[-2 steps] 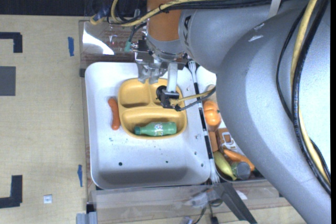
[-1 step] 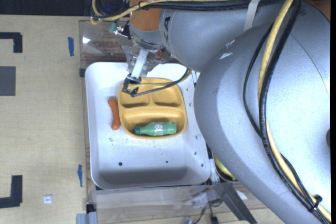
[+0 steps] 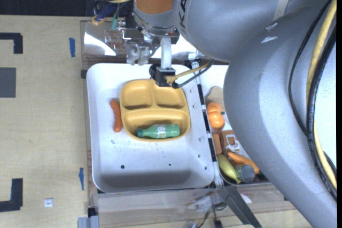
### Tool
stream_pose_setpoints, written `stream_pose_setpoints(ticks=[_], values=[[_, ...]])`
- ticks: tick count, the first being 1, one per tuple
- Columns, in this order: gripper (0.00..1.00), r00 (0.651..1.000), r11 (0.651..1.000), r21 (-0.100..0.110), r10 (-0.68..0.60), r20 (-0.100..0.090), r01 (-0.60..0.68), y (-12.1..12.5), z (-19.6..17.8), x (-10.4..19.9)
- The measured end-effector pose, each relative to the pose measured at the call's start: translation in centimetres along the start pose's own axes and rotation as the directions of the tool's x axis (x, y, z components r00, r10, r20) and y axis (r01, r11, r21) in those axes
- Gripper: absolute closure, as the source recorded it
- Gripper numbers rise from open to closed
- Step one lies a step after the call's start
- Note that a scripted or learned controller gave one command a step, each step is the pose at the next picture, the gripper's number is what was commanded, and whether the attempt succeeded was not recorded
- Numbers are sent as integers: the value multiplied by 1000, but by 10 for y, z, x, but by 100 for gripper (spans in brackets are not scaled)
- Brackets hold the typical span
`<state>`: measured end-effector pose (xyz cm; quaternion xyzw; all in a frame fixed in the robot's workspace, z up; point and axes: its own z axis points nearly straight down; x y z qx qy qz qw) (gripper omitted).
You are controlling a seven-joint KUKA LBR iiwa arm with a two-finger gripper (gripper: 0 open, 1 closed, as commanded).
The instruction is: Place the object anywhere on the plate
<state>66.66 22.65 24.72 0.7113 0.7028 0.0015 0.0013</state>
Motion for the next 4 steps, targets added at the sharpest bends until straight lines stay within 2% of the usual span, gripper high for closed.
stream_pose_setpoints(ticks=[1, 2, 3, 4], values=[[100, 880, 880, 8, 476, 6, -476, -1, 42, -5], [0, 880, 880, 8, 475, 6, -475, -1, 42, -5], [0, 849, 849, 2, 528, 2, -528, 0, -6, -10], [0, 849, 849, 2, 528, 2, -528, 0, -6, -10]])
